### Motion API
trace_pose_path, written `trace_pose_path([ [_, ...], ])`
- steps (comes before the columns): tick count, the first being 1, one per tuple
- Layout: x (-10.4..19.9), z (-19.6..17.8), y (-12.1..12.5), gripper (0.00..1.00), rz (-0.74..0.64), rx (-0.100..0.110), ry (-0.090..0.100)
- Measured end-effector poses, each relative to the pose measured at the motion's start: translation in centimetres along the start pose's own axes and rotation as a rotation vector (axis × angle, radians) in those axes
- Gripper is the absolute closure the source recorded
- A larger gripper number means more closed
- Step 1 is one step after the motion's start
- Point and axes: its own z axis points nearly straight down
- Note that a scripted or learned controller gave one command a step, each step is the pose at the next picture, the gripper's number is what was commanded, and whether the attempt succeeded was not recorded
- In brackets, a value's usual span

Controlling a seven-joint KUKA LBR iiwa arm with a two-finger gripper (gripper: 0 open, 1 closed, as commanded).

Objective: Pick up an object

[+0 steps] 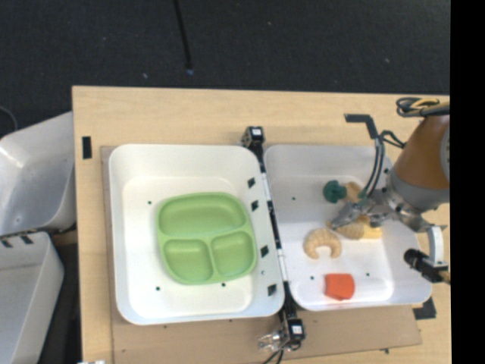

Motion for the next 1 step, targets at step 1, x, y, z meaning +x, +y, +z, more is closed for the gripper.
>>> trace_pose_path([
  [1, -0.12, -1.05, -0.04, 1.00, 0.003, 0.001, 0.000],
])
